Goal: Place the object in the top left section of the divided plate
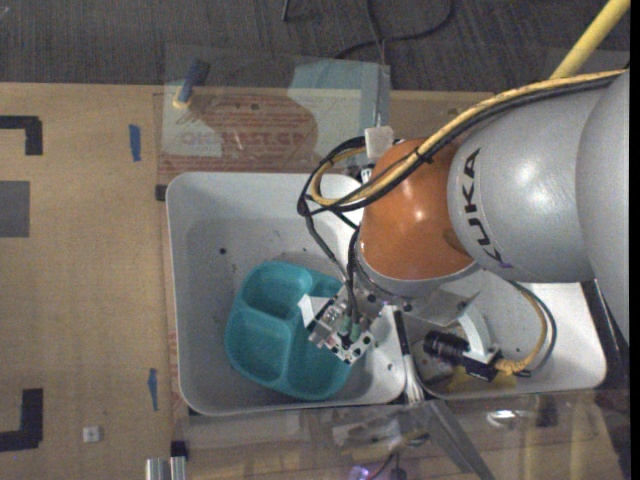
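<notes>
Teal divided plate point(268, 343) is sitting in the left bin point(195, 268), gripper point(340, 330) is hovering at its right edge with something white point(318, 308) beside it, can't tell jaw opening or whether anything's being held

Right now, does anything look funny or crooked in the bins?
Yes. The teal divided plate sits turned at a slant in the left bin, not square with its walls. The gripper hangs over the plate's right edge. Nothing looks spilled or broken.
</notes>
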`<state>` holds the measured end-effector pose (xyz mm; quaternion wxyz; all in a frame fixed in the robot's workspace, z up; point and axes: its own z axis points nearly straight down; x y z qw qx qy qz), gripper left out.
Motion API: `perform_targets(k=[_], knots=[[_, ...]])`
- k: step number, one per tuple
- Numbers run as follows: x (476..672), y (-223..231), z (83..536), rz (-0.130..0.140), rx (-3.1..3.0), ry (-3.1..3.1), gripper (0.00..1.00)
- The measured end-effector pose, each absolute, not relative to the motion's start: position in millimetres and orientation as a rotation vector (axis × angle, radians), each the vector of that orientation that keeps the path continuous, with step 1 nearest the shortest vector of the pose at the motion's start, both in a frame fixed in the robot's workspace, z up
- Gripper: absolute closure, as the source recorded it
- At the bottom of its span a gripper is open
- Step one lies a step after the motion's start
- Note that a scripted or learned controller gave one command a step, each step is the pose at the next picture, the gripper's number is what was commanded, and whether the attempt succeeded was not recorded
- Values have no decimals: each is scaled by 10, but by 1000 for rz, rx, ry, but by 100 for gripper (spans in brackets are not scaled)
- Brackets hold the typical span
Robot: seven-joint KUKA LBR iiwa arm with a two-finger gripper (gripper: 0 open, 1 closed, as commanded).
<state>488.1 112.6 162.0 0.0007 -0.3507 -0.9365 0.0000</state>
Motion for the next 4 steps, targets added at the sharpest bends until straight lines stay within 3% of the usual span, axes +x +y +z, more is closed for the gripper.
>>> perform_targets(k=[1, 2, 3, 4], knots=[[4899, 1101, 1719, -4, -1113, -2939, 100], [5136, 1342, 1350, -7, -1053, -2967, 100], [5100, 831, 2335, -2, -842, -3030, 100], [4933, 1696, 1411, -3, -538, -3097, 100]])
